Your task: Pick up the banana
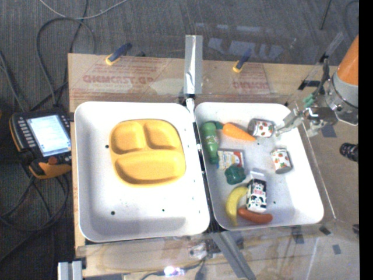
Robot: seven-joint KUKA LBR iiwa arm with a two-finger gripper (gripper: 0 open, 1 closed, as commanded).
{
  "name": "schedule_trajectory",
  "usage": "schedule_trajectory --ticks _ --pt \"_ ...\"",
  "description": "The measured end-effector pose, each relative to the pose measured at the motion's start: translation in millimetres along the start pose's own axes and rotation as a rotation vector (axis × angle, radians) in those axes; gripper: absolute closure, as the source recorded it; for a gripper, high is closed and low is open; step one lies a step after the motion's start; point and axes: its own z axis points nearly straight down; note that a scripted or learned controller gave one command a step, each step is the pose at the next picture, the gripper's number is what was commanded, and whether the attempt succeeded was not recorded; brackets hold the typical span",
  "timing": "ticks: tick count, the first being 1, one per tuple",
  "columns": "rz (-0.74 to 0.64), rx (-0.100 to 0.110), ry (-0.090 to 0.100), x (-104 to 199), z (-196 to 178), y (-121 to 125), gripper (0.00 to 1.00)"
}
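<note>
- The banana (235,202) lies in the right bin (312,179), down toward six o'clock of that bin, curved, with its lower end touching a sausage (254,216) that rests along the bin's front edge.
- A small milk carton with a cow print (256,195) stands just beside the banana at its three o'clock.
- A dark green toy (235,174) sits just above the banana at twelve o'clock, below a red-and-white packet (231,157).
- A green bottle (209,141) lies along the bin's nine o'clock side; a carrot (238,132) lies near twelve o'clock.
- Two small cans lie in the same bin: one (261,128) at about one o'clock, another (281,160) toward three o'clock.
- The gripper (289,120) is at the right bin's two o'clock corner, just beside the upper can and well apart from the banana; I cannot tell how it is set, and nothing shows in its grasp.
- The left bin (93,174) holds a yellow divided tray (148,151).
- A handheld control pendant (41,135) lies off the bench at nine o'clock.
</note>
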Motion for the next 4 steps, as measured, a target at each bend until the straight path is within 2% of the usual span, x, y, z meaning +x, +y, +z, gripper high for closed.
schedule_trajectory --ticks 1,2,3,4 --pt "0.159 0.003 0.002 46 109 -82 0.00" --pt "0.200 -0.031 -0.015 97 155 -74 0.00" --pt "0.515 -0.026 -0.003 103 161 -84 0.00" --pt "0.514 -0.015 0.000 104 155 -86 1.00"
